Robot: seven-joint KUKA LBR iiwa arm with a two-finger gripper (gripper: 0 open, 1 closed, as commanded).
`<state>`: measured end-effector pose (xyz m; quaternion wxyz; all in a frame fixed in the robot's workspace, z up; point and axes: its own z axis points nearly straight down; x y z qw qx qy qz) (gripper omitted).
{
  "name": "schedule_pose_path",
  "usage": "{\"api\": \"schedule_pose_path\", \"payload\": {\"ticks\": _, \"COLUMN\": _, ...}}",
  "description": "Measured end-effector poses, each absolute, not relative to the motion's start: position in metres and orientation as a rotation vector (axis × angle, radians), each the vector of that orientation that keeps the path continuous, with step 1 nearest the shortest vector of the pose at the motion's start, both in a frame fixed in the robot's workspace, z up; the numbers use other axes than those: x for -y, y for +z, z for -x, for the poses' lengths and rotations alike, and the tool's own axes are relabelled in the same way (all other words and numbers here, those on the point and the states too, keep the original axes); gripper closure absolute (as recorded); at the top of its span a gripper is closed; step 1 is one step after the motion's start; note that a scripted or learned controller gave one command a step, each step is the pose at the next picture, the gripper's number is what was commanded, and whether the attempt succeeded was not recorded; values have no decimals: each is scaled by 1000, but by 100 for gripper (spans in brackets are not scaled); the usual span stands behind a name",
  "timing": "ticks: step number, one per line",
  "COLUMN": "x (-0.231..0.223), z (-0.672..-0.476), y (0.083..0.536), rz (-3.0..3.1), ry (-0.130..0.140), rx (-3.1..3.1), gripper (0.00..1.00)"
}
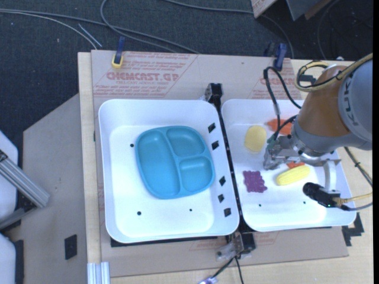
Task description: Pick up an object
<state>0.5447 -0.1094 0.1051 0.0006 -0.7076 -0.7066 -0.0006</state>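
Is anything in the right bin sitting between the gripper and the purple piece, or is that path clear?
Nothing visible blocks it. The gripper hangs over bare bin floor, just right of the purple piece. The pale yellow object lies farther back and the yellow corn-like piece lies off to the right, both out of that line.

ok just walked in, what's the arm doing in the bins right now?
The KUKA arm reaches in from the right and is low over the right bin, its gripper down among the small items. A pale yellow piece, a purple piece and a yellow corn-like piece lie around it, with something orange behind. Nothing is visibly held. The left bin holds a blue divided tray, untouched.
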Motion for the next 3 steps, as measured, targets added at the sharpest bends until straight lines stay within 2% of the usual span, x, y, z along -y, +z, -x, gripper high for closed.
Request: {"api": "schedule_pose_path", "payload": {"ticks": 3, "x": 107, "z": -554, "y": 247, "rz": 2224, "ry": -6, "rx": 2227, "gripper": 100}}
